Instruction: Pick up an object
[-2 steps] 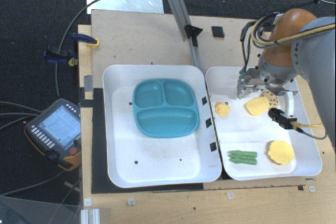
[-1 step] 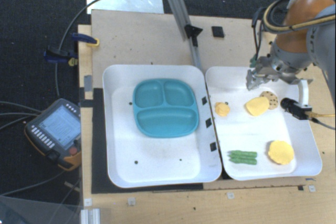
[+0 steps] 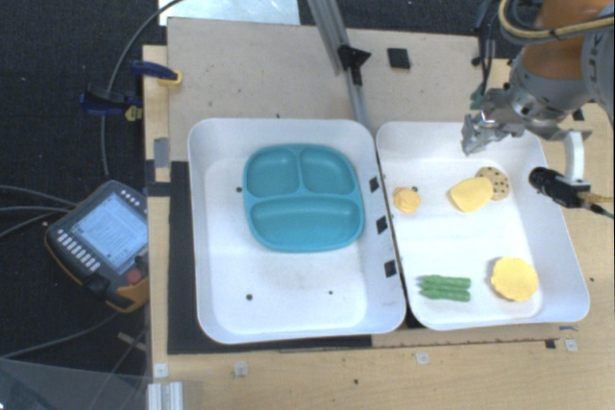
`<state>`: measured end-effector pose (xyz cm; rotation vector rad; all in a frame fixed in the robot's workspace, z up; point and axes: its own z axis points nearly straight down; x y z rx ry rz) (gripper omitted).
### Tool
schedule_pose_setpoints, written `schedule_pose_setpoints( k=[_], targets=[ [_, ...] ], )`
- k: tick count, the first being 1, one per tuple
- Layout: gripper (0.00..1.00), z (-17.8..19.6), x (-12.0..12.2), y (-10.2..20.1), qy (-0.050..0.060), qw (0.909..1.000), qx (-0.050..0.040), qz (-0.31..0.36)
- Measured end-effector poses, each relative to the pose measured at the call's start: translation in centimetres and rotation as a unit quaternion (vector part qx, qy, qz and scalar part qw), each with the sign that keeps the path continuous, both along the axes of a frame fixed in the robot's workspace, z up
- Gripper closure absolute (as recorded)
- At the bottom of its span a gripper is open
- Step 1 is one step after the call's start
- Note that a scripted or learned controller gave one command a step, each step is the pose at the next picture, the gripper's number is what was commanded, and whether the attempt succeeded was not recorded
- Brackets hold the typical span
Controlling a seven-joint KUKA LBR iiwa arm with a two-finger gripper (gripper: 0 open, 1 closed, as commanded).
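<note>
objects: yellow wedge (image 3: 471, 195) and cookie (image 3: 495, 180) just below gripper, right bin (image 3: 432, 139); round yellow piece (image 3: 514, 278), green beans (image 3: 444, 287) further down
gripper (image 3: 478, 137): over bin's upper area, nothing gripped; jaw spread probably slight, can't tell
arm (image 3: 562, 34): enters from right, wrist angled down-left

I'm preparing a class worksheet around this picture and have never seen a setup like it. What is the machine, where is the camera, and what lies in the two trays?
The machine is a robot arm, grey with an orange band, reaching in from the right. Its gripper hangs over the far part of the right bin; nothing shows between its fingers. One fixed camera looks down at a slant. The left bin holds a teal divided plate. The right bin holds toy food: a small yellow piece, a yellow wedge touching a cookie, green beans and a yellow round piece.
</note>
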<state>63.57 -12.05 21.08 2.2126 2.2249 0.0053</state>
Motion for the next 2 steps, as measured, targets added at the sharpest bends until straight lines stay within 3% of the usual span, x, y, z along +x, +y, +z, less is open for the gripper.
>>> schedule_pose_setpoints(
  k=[1,2],
  targets=[
    [1.00,4.5,0.3,-0.6,0.000,1.0000,-0.0003,0.000],
    [1.00,3.2,-0.8,4.8,0.002,1.0000,0.0003,0.001]
  ],
)
